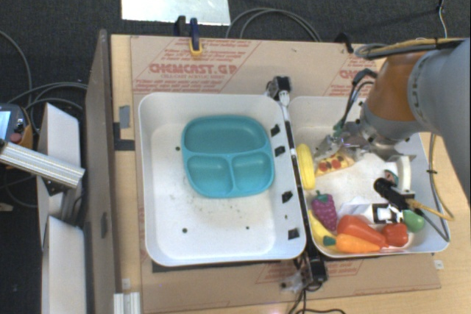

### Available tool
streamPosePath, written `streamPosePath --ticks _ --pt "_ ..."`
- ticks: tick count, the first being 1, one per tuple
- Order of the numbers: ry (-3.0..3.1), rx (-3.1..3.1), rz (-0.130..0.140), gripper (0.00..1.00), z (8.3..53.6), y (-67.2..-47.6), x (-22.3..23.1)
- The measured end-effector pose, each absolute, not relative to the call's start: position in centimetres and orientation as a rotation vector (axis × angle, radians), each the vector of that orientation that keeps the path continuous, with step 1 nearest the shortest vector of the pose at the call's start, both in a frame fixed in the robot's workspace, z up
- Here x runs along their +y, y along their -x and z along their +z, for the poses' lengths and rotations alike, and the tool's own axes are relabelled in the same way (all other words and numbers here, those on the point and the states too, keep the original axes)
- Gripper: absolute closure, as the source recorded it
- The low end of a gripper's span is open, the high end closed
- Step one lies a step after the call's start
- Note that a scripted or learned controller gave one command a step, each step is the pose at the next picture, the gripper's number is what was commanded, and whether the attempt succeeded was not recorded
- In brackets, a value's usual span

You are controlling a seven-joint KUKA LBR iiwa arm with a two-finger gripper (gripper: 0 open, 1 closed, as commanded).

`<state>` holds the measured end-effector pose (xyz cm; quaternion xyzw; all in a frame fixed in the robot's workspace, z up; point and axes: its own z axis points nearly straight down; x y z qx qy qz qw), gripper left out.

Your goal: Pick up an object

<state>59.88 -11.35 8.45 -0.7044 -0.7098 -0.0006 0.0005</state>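
Camera view looks down on two white bins, and the gripper [344, 142] is low over the right bin [427, 158], in the right half of the frame, just above centre height. Whether it is open or closed, I cannot tell, because the wrist covers it from this angle.

Directly below and left of the gripper lies a small yellow-and-red toy [333, 161], flat on the bin floor. It seems to be the object the arm is going for. It looks touching or almost touching the gripper, but nothing shows that it is held.

Just beside it on the left, a yellow banana [305, 165] lies along the wall between the bins. Lower in the frame are purple grapes [324, 211], an orange carrot [359, 237] and a red toy [395, 234], crowded in the bin's lower part. The left bin [165, 158] holds a teal plate [227, 157].

What could go wrong, in my judgement:
- The toy is flat and thin, so a closing grip can slide over it and come up with nothing.
- If the gripper comes down a little off to one side, it can push the toy toward the banana instead of catching it.
- A descent too deep can press the toy against the bin floor.
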Motion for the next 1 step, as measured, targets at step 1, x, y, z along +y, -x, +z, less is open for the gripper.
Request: streamPosePath --ticks 1 --pt "2.217 -2.230 -0.006 1.00 9.59 -60.07 -11.62"
